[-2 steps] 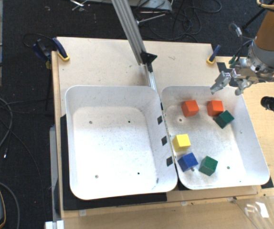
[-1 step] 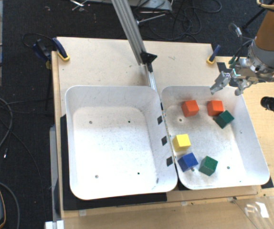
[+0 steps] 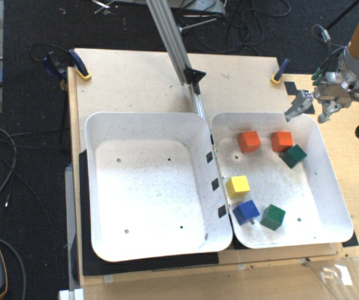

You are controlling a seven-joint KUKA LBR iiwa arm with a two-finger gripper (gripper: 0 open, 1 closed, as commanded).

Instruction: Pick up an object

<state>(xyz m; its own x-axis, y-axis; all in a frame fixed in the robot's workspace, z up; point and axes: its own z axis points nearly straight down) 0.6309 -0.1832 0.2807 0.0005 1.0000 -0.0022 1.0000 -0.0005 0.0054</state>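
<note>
The right bin (image 3: 329, 186) holds several small cubes: two orange ones (image 3: 249, 141) (image 3: 281, 140), a dark green one (image 3: 293, 155), a yellow one (image 3: 238, 185), a blue one (image 3: 247, 211) and another green one (image 3: 273, 217). My gripper (image 3: 311, 108) hangs above the right bin's far right corner, up and to the right of the orange cubes. Its two fingers are spread apart with nothing between them.
The left bin (image 3: 98, 167) sits beside the right one. A slanted metal camera pole (image 3: 170, 33) rises from the bench behind the bins. Clamps (image 3: 79, 67) (image 3: 280, 71) grip the bench's far edge. Cables lie on the floor around it.
</note>
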